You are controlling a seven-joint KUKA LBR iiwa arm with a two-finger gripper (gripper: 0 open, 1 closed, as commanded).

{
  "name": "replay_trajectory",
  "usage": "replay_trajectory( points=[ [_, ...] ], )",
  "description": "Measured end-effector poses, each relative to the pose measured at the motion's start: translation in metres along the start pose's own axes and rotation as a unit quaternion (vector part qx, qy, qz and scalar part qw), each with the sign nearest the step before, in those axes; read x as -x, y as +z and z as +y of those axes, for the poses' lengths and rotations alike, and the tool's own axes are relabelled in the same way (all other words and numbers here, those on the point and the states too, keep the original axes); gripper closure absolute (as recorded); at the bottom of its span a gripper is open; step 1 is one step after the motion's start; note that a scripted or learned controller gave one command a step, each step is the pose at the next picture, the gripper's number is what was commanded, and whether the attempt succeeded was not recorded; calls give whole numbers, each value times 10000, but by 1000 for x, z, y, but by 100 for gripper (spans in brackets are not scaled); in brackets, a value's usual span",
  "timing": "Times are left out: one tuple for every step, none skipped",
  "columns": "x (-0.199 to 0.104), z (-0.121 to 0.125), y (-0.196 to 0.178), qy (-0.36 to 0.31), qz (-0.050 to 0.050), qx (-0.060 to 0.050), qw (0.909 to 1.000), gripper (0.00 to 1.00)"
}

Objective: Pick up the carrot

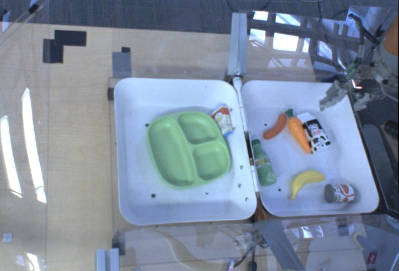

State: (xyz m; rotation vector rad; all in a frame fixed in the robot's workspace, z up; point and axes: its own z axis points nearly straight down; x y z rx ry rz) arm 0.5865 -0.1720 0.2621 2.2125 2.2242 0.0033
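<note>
The two white bins (249,139) sit on a pale wood bench (62,139) with dark carpet beyond and cables trailing behind. My gripper (340,92) hangs at the right bin's far right corner, partly cut off and blurred, so I cannot tell its state. The carrot (299,134) lies mid-bin, touching a sausage (275,127) and a cow-patterned carton (315,133); no writing is legible.
</note>
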Motion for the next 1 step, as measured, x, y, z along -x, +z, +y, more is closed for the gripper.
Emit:
replay_trajectory(
  points=[
    [3,46,175,-805,-3,23,9968,0]
  ],
)
